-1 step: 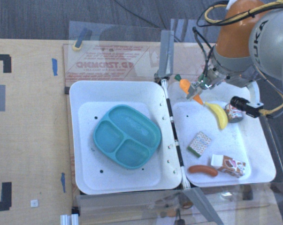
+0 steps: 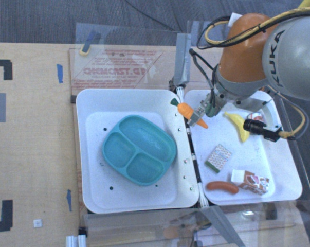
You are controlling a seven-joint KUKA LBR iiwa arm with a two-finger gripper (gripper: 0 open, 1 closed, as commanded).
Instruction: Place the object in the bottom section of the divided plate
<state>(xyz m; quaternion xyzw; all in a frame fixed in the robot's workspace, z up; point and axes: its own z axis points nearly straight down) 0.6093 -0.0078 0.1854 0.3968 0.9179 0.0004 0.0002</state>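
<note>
- Carrot: small orange toy with a green top, at the upper-left corner of the right bin, over the rim where the two bins meet.
- Gripper: fingers closed on the carrot's lower-right end; carrot sits between them.
- Divided plate: teal, in the left bin, well apart from the carrot, down and to the left.
- Banana lies just right of the gripper.

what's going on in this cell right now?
The KUKA arm's gripper is at the left edge of the right bin, with a toy carrot at its fingertips near the divider; whether it is actually gripped is unclear. The teal divided plate sits in the left bin with nothing in its sections. A banana, sausage and two small packets also lie in the right bin.
</note>
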